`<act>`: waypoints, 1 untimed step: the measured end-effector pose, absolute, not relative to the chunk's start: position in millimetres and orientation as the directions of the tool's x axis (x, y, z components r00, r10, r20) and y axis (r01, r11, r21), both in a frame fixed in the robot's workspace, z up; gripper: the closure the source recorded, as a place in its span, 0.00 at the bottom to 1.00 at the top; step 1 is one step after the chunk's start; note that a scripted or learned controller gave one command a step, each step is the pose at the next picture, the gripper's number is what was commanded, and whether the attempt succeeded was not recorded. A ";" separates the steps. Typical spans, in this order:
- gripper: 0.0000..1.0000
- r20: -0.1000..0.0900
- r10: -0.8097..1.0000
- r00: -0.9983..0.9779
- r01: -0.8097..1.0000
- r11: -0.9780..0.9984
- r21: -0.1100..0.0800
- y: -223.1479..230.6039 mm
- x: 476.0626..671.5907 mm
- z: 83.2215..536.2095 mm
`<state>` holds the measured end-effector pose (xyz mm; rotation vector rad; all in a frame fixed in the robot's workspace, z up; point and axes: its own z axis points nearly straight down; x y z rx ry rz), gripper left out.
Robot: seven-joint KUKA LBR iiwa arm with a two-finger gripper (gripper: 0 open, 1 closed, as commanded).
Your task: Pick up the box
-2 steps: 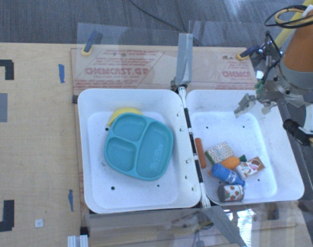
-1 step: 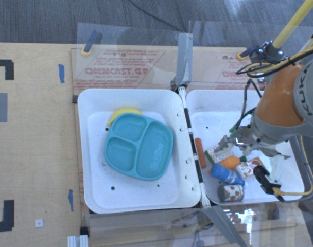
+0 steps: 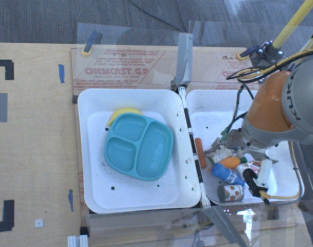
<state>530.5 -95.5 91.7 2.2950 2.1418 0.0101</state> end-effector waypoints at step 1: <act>0.00 -0.001 0.994 0.106 0.994 -0.106 -0.006 -86.9 549.9 181.1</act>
